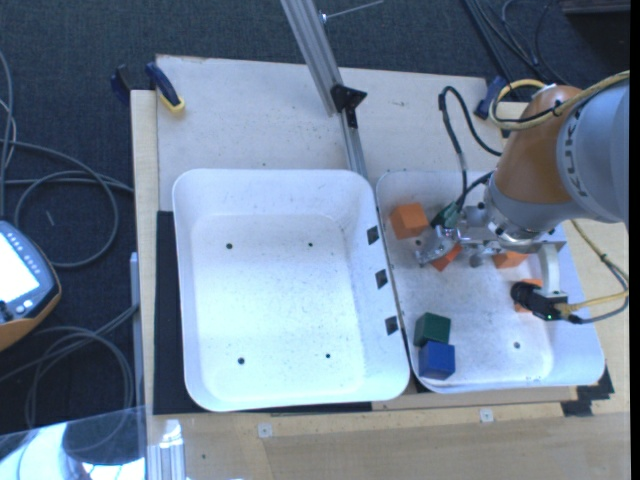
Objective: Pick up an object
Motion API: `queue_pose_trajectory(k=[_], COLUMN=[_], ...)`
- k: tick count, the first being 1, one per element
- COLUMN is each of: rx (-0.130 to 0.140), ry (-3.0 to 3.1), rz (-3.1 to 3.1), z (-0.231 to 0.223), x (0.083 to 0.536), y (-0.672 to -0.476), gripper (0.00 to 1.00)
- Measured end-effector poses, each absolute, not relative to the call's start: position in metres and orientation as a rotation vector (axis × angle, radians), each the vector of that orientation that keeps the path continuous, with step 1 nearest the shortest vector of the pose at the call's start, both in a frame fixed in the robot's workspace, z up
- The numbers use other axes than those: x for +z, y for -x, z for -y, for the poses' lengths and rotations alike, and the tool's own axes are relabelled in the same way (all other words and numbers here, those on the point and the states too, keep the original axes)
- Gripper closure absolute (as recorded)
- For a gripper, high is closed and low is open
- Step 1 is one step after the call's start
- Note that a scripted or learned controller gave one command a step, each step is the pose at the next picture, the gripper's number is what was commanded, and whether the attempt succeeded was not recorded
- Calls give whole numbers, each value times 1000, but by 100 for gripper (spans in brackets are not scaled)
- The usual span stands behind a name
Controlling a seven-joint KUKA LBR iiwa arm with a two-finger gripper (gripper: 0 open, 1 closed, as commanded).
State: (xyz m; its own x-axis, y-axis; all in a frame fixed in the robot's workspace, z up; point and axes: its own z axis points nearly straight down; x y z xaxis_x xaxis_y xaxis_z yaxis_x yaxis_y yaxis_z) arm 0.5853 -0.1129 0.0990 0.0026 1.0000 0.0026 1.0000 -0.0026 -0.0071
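My gripper (pixel 438 252) hangs low over the upper middle of the right bin (pixel 480 363), below the grey arm with its orange band (pixel 530 158). An orange block (pixel 408 220) lies just up and left of it, close to the bin's left wall. A small orange patch shows right at the gripper's tip; I cannot tell what it belongs to. A green block (pixel 433 326) and a blue block (pixel 437 359) sit touching near the bin's front left corner. Other orange pieces (pixel 511 260) lie partly hidden beneath the wrist.
The left bin (pixel 270 288) stands beside the right one, with black clips along the shared wall. A metal pole (pixel 315 43) slants over the bench's back. Cables trail from the wrist on the right. A yellow-and-blue clamp (pixel 165 86) sits at the bench's back left.
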Motion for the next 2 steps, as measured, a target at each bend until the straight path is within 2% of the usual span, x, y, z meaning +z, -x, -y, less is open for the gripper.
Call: queue_pose_trajectory(k=[1, 2], rx=[28, 3], ry=[2207, 2219], rz=[2204, 2219], z=[97, 84], x=[98, 100], y=[-641, -621], gripper=[0, 0])
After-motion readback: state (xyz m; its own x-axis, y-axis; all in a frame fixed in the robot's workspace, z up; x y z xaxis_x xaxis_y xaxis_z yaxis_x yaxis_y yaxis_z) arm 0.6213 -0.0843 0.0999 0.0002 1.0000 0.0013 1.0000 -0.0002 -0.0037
